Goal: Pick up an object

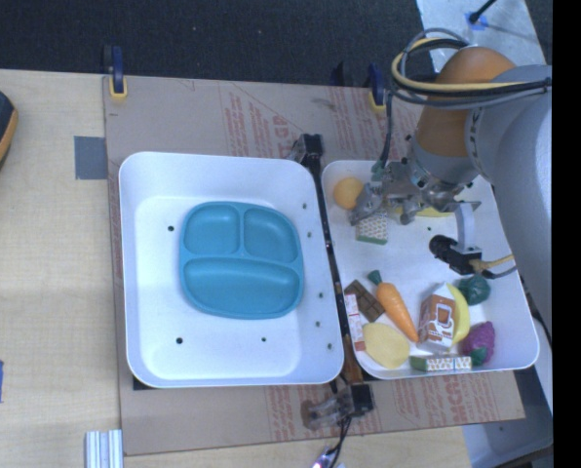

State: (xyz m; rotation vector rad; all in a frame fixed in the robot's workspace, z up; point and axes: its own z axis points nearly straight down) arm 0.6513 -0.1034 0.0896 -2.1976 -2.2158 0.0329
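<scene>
Object for picking: none is fixed by the task, so any item in the right-hand bin (524,344) may serve.

Camera view, from above at a slant. Two shallow white bins sit side by side on the table (47,261). The left bin (144,349) carries a blue divided plate (240,260) lying flat at its middle. The right bin holds the loose toy foods, gathered mostly toward its near end: a carrot (398,306), a pale yellow potato-like piece (386,345), a banana (460,310), a purple grape cluster (480,339), a green piece (476,289), a printed packet (437,322) and a brown bar (366,302). At the far end, apart from this heap, lie a small yellow-orange round fruit (346,193) and a pale speckled wedge (372,228).

The arm (466,105) reaches in from the right, and the claw (388,201) is lowered over the far end of the right bin, directly above the wedge and just beside the round fruit. This placement suits an isolated target, since the crowded near end offers little room for fingers. Whether the claw is apart or together cannot be told, as the wrist hardware hides it; the wedge appears to rest on the bin floor, so no object can be called lifted.
</scene>
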